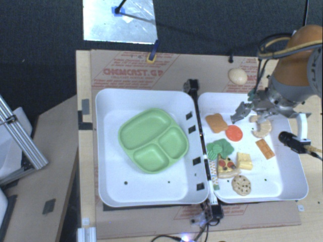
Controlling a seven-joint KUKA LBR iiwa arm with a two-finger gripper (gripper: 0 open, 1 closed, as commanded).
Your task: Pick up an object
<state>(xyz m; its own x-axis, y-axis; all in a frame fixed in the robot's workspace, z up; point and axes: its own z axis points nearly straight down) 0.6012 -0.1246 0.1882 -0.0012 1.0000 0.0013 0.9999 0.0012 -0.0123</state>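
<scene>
1. Gripper [254, 116] hangs over the right bin [287, 185] at approx 12 o'clock of that bin, near its back rim; can't tell whether it's released or clenched, and nothing is seen between its tips.
2. Task objs, all in right bin: toast slice [217, 122] at 9 o'clock of gripper; red disc [233, 133] just below it; pale round piece [261, 129] right beside the tips; orange-brown block [265, 148] at 5 o'clock.
3. Lower down: green leafy piece [220, 148], pizza slice [227, 167], yellow cube [245, 161], choc-chip cookie [242, 185].
4. Writing: red "CHEMCAST" w/ smaller letters after it, on the cardboard sheet [133, 70] behind the bins; rest too small to read.
5. Left bin [108, 185] holds a green divided plate [153, 140], 3 compartments.
6. Room: right bin's 5 o'clock corner is bare; objs crowd its left side by the divider.
7. Egg-like ball [237, 75] sits on the tabletop past the back rim.
</scene>
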